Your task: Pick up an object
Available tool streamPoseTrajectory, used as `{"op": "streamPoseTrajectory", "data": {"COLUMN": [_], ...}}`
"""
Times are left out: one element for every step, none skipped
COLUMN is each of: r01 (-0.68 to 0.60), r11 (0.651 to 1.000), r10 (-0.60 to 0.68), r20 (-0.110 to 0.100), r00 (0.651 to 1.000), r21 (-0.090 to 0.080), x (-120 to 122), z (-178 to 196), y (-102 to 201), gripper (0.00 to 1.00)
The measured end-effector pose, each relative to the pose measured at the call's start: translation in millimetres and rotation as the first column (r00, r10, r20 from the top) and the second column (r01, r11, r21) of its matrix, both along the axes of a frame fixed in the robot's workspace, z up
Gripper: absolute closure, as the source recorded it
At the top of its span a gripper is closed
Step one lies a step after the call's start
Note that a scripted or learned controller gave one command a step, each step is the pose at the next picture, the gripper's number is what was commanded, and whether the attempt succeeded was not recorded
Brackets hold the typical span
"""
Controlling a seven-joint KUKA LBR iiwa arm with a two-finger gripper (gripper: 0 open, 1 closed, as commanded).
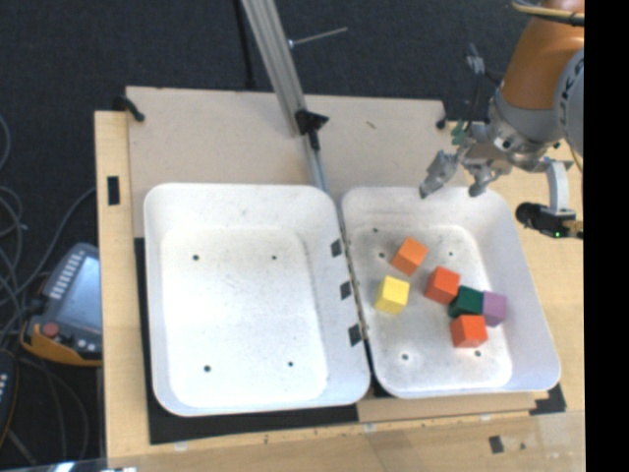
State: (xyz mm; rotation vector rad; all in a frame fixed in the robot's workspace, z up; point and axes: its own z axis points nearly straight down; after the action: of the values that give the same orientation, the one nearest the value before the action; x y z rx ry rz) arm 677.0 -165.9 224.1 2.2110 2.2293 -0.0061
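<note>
**Blocks lie in the right bin while the gripper hangs above its far edge**

Blocks sit loose on the floor of the right bin point(531, 362), six of them grouped toward its middle and right side. An orange block point(411, 256) lies farthest up, tilted like a diamond. Below and to its left is a yellow block point(393, 294), apart from the others. A red-orange block point(442, 284) sits between the orange one and a dark green block point(468, 300), which it touches or nearly touches. A purple block point(494, 307) presses against the green one's right side, and a second red-orange block point(469, 330) lies just below the green one, close against it.

The gripper point(454, 183) hangs over the upper rim of the right bin, well apart from the blocks. Its two fingers point(435, 177) are spread, with bare gap between them and nothing grasped. Above it, the arm point(539, 67) reaches in from the right, its orange band showing over the grey wrist.

The left bin point(177, 214) lies side by side with the right one, their inner edges meeting along a seam with small dark clips. Both bins rest on a pale wooden bench point(216, 126). A metal rail point(275, 47) slants down from the top toward the gap between the bins. A handheld controller point(71, 293) with cables lies on the dark floor to the left.
</note>
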Motion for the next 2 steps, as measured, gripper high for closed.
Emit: {"op": "streamPoseTrajectory", "data": {"r01": [0.009,0.007], "r11": [1.000,1.000], "r10": [-0.009,-0.007], "r20": [-0.007,0.001], "r00": [1.000,1.000], "r21": [0.004,0.001], "x": [-45.0,-42.1], "z": [-69.1,-129.4], "y": [18.8,33.2], "gripper": [0.00,0.00]}}
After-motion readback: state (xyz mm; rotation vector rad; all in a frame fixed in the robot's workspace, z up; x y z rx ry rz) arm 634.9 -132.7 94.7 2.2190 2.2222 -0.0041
